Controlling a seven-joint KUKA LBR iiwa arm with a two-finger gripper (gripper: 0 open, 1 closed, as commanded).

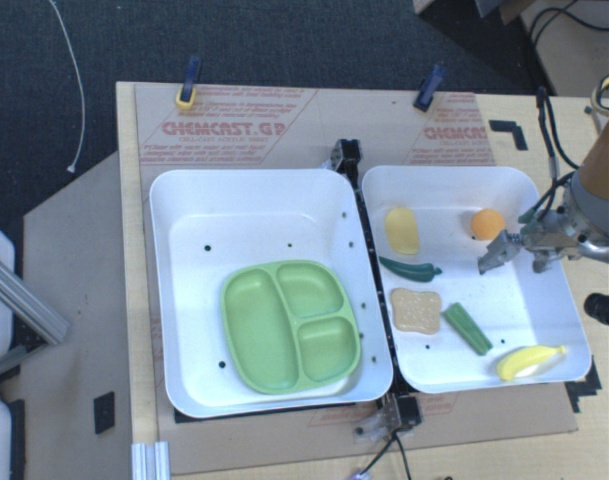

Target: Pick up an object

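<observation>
Floor here is dark blue-grey carpet (234, 28) with a thin white cable (72, 58) looping across it on the left. The surface (144, 268) is pale wood, topped by a brown cardboard sheet (284, 128) printed with red lettering, held at its far edge by a yellow clamp (188, 90) and a blue clamp (429, 88). Aluminium rail (19, 293) at left.

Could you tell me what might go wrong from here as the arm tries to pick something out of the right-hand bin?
The gripper sits just below the orange ball, which is round and could roll away if nudged. The ball also lies near the right bin's far wall, leaving little room to close around it. The banana lies close to the near rim, likely awkward to reach.
</observation>
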